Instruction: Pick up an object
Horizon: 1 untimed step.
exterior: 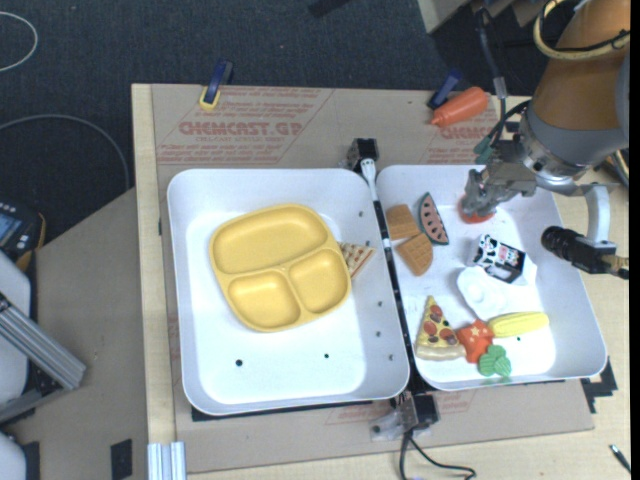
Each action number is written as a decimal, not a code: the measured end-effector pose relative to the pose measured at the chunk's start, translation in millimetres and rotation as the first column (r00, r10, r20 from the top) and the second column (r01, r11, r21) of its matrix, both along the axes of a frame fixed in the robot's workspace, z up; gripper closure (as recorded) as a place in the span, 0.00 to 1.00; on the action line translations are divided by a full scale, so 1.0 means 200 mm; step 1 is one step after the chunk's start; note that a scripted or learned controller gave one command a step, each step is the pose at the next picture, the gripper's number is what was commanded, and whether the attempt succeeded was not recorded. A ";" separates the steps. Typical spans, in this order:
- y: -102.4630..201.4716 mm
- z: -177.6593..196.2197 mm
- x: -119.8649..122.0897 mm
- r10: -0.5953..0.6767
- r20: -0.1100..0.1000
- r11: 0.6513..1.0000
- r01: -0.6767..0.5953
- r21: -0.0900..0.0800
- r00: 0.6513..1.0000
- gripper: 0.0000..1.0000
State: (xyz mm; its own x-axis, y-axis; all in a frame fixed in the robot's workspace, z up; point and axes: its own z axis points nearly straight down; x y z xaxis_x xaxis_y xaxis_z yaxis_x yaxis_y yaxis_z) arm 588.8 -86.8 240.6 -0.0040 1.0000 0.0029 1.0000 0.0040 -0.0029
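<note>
My gripper (pixel 481 194) hangs over the back of the right bin (pixel 578 313), reaching in from the right. A small red object (pixel 473 208) sits right at its tip, partly hidden by it; I cannot tell whether it is held or lying on the bin floor. Also in this bin are a watermelon slice (pixel 433 218), two brown bread pieces (pixel 408 238), a black-and-white carton (pixel 500 258), a white lump (pixel 488 290), a pizza slice (pixel 435 328), a yellow corn cob (pixel 517 323), a red tomato (pixel 475 338) and a green piece (pixel 493 364).
The left bin (pixel 200 218) holds a yellow divided plate (pixel 275 268) with a waffle wedge (pixel 355 256) at its right edge. An orange carrot (pixel 460 106) lies on the bench behind the right bin. Clamps stand at the back (pixel 363 153) and back left (pixel 213 86).
</note>
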 end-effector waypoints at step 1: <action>0.20 -0.07 -0.09 0.000 -0.002 1.000 0.000 0.000 1.000 1.00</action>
